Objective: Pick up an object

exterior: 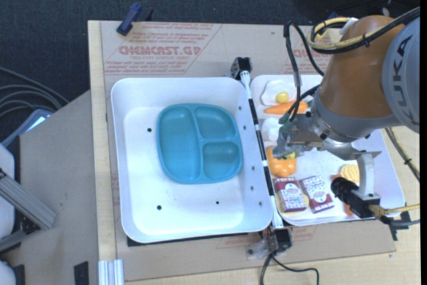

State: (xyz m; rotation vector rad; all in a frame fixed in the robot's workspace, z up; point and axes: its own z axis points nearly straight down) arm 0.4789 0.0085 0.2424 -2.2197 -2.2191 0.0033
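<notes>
Nearest the lens, grey arm (373, 70) with its orange band, stretched in from the right and hiding much of the right bin (392, 178); pale letters "UK" readable on the grey shell at the frame's edge, the rest cut off. Beneath the wrist, gripper (287, 139) low over the left part of that bin, right above an orange lump (283, 167) lying close to the divider between the 2 bins. Cannot tell whether open or closed, nor whether touching the lump. Farther back in the same bin, a small yellow ball (283, 97) touching a long orange piece (297, 107), carrot-like, partly under the arm. Toward the front, 2 red-and-white packets (291, 196) side by side, print on them too small to read, and just right of them a round tan disc (348, 173) half hidden by the robot. In the left bin (133, 210), 1 blue tray (199, 142) with 3 compartments, lying flat near the middle. Under both bins, a brown board (100, 143) bearing a red stamp (160, 50) reading "CHEMCAST GP", with smaller red lines beneath too faint to read. At the board's far left corner, a blue clip (129, 19); between the bins at the far end, a black clamp (241, 66).
</notes>
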